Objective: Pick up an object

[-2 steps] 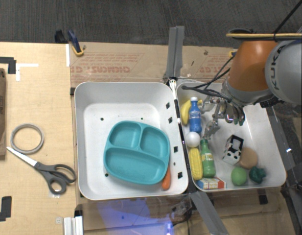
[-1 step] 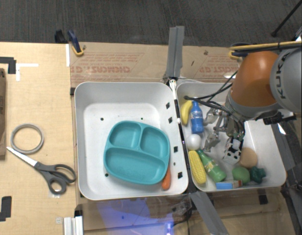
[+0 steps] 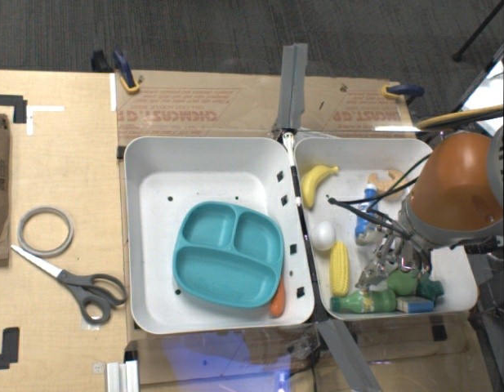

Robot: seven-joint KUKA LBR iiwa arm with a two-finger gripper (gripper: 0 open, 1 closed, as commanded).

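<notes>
Cardboard (image 3: 235, 104) behind the bins is showing mirrored lettering, not fully readable. The right bin (image 3: 456, 296) is holding a banana (image 3: 315, 182), white egg (image 3: 323, 235), corn cob (image 3: 339, 268) and green bottle (image 3: 364, 302). The arm is reaching in from three o'clock, its claw (image 3: 381, 266) hanging over the bin's six o'clock clutter; whether it is gripping anything cannot be told.

Grey arm with orange band entered from right, wrist angled down and leftward. Black cables looped off wrist toward upper left. Two-finger gripper (image 3: 381, 269) hung below wrist, metal linkage exposed, tips pointed downward.
</notes>
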